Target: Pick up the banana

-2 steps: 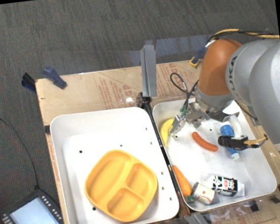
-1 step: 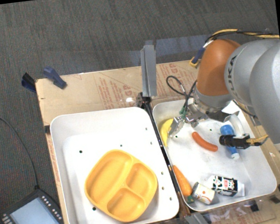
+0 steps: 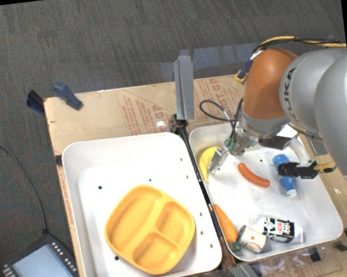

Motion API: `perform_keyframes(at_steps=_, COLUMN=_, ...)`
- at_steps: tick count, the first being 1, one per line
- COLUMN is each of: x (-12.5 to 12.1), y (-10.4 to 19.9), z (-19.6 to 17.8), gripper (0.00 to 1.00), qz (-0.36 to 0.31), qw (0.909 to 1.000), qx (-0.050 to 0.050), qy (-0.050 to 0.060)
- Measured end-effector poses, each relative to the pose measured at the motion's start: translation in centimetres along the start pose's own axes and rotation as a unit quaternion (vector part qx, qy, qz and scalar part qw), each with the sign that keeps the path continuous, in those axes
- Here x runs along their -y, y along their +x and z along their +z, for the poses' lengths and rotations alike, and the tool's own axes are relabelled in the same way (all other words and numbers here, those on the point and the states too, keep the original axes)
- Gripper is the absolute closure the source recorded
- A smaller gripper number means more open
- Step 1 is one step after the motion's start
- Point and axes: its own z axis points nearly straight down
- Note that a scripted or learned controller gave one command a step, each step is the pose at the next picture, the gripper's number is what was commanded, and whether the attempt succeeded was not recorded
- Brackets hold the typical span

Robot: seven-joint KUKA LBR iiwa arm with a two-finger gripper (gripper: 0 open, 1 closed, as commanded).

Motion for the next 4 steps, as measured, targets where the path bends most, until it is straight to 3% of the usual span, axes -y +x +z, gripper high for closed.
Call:
perform_keyframes(at_steps=1, x=0.14, y=-0.28, z=-0.06, gripper=0.00, qz=0.033, qw=0.9995, qx=0.001, qy=-0.001)
perform_keyframes(at_steps=2, x=-0.02, y=0.03, z=0.00, gripper=0.00, qz=-0.025, qw=0.9997, qx=0.000, qy=0.000)
perform_keyframes(at_steps=3, x=-0.07, y=0.02, z=-0.98, gripper=1.00, qz=-0.024, qw=0.9997, qx=0.000, qy=-0.001)
perform_keyframes(at_steps=4, x=-0.06, y=0.01, z=-0.98, gripper=0.00, qz=-0.024, qw=0.9997, qx=0.000, qy=-0.001)
